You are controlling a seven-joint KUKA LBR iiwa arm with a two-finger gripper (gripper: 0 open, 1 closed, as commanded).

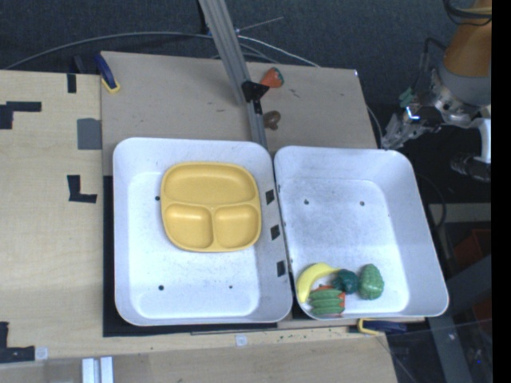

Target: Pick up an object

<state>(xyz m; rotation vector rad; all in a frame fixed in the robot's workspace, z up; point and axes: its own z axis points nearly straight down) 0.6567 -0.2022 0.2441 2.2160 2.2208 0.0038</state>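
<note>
End effector (397, 133) sits off the right bin's (415, 214) far right corner, above the counter (184, 94) edge, well apart from the objects; cannot tell its state. Banana (313, 277), dark teal item (346, 281), green lumpy item (370, 282) and green-red item (326, 300) cluster at that bin's near edge, touching. Yellow divided tray (211, 206) lies in the left bin (128, 238).

A yellow divided plate (211, 206) lies in the left bin (128, 238).
</note>
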